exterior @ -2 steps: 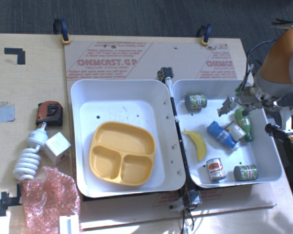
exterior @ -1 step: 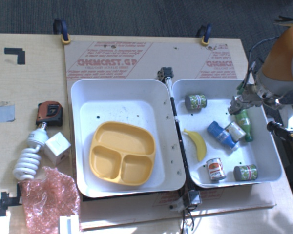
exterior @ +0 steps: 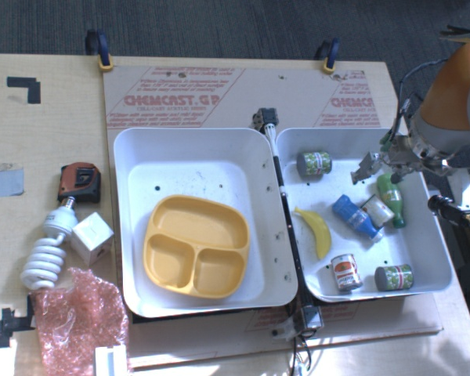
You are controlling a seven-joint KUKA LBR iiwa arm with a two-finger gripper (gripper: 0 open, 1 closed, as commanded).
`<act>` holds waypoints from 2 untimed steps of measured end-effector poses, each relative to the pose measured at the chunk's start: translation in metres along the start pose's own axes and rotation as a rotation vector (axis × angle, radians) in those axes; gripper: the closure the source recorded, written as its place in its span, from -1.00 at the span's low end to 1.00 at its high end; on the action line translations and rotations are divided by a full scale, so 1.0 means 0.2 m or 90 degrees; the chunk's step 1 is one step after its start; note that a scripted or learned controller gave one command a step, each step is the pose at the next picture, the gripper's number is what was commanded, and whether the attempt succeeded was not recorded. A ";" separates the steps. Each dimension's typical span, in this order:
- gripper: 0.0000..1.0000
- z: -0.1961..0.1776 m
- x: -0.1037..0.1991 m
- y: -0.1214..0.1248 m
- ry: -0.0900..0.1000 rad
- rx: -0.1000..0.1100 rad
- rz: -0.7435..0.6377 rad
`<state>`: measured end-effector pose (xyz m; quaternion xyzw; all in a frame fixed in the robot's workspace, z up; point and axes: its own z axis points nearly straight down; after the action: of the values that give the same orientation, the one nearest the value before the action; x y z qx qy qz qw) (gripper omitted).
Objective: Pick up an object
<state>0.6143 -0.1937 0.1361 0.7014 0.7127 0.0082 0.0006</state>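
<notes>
The tool (exterior: 385, 163) hangs over the right bin's (exterior: 431, 276) far right part — whether it grips anything cannot be told. Just below it lies a green bottle (exterior: 392, 198), touching a blue object (exterior: 354, 215).

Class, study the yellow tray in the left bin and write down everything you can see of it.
The yellow tray is a rounded, shallow plate that looks like smooth plastic, divided by raised ridges into three compartments: one wide one along the far side and two smaller ones on the near side. It lies flat, right way up, on the floor of the left bin, toward the bin's near edge. Nothing lies in it, and only the bin floor touches it.
</notes>
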 end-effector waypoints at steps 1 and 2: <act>-1.00 0.14 0.00 0.07 -0.009 -0.001 0.009; 1.00 0.09 0.00 0.07 -0.009 -0.001 0.008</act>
<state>0.6287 -0.1929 0.1181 0.7060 0.7082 0.0035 0.0064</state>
